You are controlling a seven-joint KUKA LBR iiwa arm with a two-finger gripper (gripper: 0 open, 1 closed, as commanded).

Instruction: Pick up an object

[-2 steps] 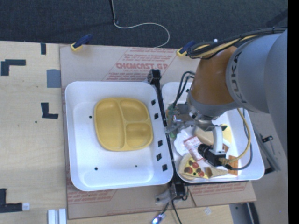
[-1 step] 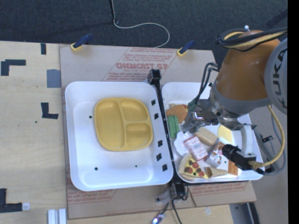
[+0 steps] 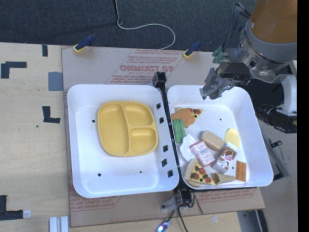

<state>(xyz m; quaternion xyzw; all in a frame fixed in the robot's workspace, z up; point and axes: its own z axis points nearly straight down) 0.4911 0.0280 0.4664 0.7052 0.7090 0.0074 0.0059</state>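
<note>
Arm: grey with an orange band, entering from 2 o'clock and reaching over the far edge of the right bin (image 3: 256, 124).
Gripper (image 3: 210, 92): dark, hanging above the right bin's 11 o'clock corner, well apart from the pile of toy food.
Fingers: pointing down and to the left; nothing sits between them, but whether they are spread or closed I cannot tell.
Right bin: white, shallow, holding all the loose things, which crowd its near half.
Pizza slice (image 3: 187, 115): orange, at the bin's 10 o'clock, just below the gripper and nearest to it.
Green piece (image 3: 178, 130): long, lying along the bin's left wall at 9 o'clock, touching the pizza slice.
Tan block (image 3: 213, 140): near the bin's centre.
Yellow piece (image 3: 232, 137): at 3 o'clock of the tan block, just beside it.
Red and white packet (image 3: 202, 152): just below the tan block.
Second pizza slice (image 3: 200, 174): at the bin's 7 o'clock, by the near rim.
Left bin (image 3: 79, 144): white, beside the right bin.
Yellow plate (image 3: 128, 128): with compartments, lying flat in the left bin's middle.
Table (image 3: 29, 144): light wood, under both bins.
</note>
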